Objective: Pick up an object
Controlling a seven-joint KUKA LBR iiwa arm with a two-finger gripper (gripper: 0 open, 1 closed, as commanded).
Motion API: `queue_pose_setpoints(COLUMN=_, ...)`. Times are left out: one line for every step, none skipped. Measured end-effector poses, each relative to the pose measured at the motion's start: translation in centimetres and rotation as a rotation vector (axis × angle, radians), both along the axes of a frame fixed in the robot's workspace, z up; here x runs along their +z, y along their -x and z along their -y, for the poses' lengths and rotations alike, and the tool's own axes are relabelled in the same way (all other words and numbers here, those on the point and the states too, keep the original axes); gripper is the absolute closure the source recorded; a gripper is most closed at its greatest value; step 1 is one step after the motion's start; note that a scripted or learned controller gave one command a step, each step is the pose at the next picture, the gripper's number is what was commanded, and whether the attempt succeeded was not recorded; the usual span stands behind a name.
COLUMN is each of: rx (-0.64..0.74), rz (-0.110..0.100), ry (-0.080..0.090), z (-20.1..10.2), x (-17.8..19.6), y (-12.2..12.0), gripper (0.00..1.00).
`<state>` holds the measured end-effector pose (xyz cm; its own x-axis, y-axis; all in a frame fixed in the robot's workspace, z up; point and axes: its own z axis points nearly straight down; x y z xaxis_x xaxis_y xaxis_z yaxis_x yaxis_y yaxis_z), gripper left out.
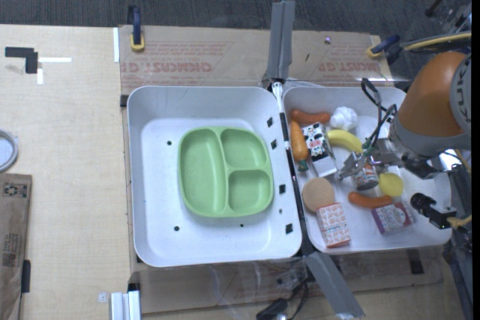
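Observation:
The right bin (420, 240) holds several toy foods. Among them are a banana (345, 139), a black-and-white carton (317, 140), an orange carrot (298, 142) and a yellow lemon (391, 183). A tan round bun (319, 193), a sausage (370, 199), a pink box (334, 225) and a purple packet (391, 217) lie nearer the front. My gripper (360, 168) is low in the middle of this bin, between the banana and the lemon, just above the sausage. The wrist hides what lies under it.
The left bin (150, 183) holds a green divided plate (225, 170). A white crumpled item (345, 116) and an orange sausage (310, 116) lie at the back of the right bin. The arm's orange band (435, 97) hangs over the bin's right side.

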<state>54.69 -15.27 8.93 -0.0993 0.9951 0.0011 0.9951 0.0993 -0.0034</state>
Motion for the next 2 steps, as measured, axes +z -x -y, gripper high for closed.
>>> queue_pose_setpoints(rx=0.016, rz=0.0, ry=0.0, z=-0.71, x=-0.03, y=-1.35, gripper=0.0)
queue_pose_setpoints(rx=0.012, rz=-0.004, ry=-0.001, z=-0.57, x=0.61, y=-1.33, gripper=1.0)
